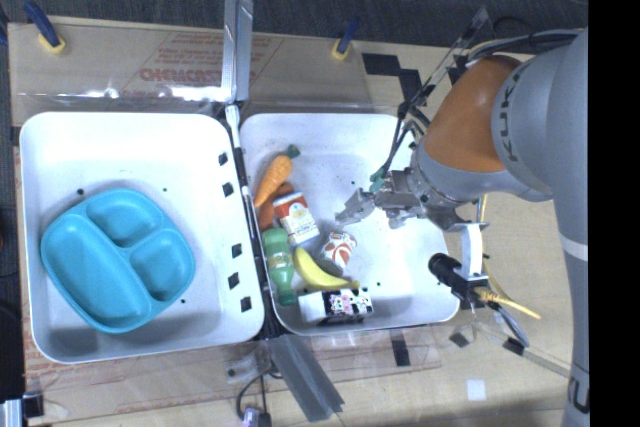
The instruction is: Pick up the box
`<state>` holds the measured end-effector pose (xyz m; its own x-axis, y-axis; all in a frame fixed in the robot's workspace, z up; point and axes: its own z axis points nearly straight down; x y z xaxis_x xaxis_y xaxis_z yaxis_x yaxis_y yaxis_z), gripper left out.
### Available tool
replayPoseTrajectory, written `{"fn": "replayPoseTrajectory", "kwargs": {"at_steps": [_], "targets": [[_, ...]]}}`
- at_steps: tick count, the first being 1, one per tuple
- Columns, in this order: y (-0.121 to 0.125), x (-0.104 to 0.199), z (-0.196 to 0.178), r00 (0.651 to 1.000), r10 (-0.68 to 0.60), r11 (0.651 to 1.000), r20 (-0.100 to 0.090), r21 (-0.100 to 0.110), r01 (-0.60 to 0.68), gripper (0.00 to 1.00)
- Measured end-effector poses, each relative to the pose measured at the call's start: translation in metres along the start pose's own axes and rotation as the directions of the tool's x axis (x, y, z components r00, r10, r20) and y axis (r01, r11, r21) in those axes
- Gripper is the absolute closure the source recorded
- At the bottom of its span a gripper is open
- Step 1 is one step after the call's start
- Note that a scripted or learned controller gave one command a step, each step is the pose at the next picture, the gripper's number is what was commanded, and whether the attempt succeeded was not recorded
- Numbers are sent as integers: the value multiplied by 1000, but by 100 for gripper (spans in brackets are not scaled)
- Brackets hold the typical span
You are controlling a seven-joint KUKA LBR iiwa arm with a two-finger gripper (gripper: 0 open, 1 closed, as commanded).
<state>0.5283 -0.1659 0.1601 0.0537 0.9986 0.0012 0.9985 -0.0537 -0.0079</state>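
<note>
Hand state cannot be told; small black-and-white cardboard box is wedged at right white bin's near wall beside yellow banana, so a missed pinch is risked.

bright even overhead light, white bins slightly blown out, soft shadows, mild blur, low res overall
</note>
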Motion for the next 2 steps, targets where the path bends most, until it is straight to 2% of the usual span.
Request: {"fn": "replayPoseTrajectory", "kwargs": {"at_steps": [1,2], "targets": [[65,33,70,995,-100,995,1,-2,100,0],[125,68,69,1000,26,1000,1,-3,-26,0]]}}
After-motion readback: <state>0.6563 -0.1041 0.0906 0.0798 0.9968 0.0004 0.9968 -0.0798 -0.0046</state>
